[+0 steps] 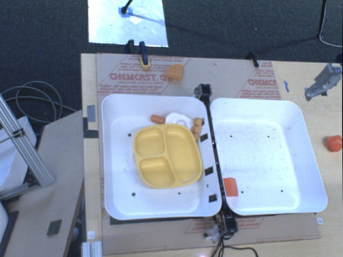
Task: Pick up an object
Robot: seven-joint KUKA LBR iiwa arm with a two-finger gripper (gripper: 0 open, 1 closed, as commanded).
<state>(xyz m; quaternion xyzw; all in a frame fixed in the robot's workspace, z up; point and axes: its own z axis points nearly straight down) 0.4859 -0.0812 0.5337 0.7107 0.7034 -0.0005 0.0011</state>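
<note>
The bench (pixel 91 143) spans most of the camera view, a pale wooden top with a printed cardboard sheet (pixel 161 76) laid under two shallow white bins. The left bin (pixel 115 197) and the right bin (pixel 300 197) sit side by side, touching along a middle seam held by black clips. Beyond the far edge of the bench lies a shiny metal plate (pixel 128 15) on dark carpet.

In the left bin, a yellow divided tray (pixel 167 157) with three compartments lies roughly in the middle, slightly turned. Just beyond its far edge, partly hidden by it, sits a small white piece (pixel 178 119). An orange sausage-shaped object (pixel 157 119) lies just left of that white piece, near the tray's far rim. A small tan object (pixel 197 126) stands by the bin's right wall, touching or nearly touching the tray's far right corner.

The right bin holds an orange-red block (pixel 230 187) at its near left corner.

On the cardboard past the left bin rests a tan waffle-like piece (pixel 174 72), and a small orange-red object (pixel 334 143) lies on the bench right of the right bin.

The gripper (pixel 323 83) hangs at the far right, outside the right bin and well apart from every object; I cannot tell how its jaws stand.
</note>
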